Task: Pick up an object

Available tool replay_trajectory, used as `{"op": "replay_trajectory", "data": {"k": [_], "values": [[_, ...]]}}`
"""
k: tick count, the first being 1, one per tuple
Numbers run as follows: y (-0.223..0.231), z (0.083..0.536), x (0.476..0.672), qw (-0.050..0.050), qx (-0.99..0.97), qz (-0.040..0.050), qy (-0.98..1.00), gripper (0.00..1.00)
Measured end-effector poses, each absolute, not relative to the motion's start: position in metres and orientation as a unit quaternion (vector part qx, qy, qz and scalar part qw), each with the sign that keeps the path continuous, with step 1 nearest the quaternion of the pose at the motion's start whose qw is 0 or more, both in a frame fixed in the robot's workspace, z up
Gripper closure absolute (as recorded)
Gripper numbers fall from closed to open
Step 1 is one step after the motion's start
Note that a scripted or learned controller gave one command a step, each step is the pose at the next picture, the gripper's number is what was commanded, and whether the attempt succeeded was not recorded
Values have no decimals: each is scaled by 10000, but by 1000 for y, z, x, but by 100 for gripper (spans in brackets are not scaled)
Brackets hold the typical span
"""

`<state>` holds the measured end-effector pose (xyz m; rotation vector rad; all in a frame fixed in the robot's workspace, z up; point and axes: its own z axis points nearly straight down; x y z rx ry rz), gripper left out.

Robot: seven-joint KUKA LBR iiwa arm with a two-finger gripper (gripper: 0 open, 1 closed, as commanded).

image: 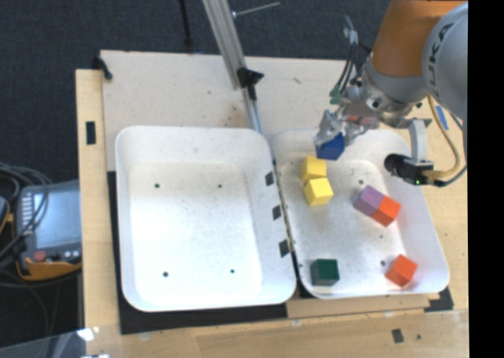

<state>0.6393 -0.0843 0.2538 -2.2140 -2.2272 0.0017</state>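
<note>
A dark carpeted floor surrounds a pale wooden counter [181,85] carrying two shallow white bins side by side, seen from above at a slant. The left bin [201,219] shows a speckled floor. The right bin [429,258] holds a scatter of blocks: two yellow blocks [316,181] touching each other near its left wall, a purple-and-orange block [376,205] toward the right, a dark green block [324,271] at the near left corner, and an orange block [402,270] near the front right. The grey arm [421,30] with its orange band reaches in from the right, its end effector [335,138] poised over the far left part of the right bin, its fingers closed around a blue block [331,146] that sits between them, just beyond the yellow pair. A slanted aluminium rail [224,30] crosses the counter's far side, and a small control pendant [47,230] with cables lies on the floor at left.
</note>
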Motion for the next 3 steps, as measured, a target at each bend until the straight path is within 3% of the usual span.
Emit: {"op": "replay_trajectory", "data": {"k": [2,3], "values": [[24,259,639,-3,-7044,-8,-7098,100],[74,239,637,13,-7049,14,-7093,100]]}}
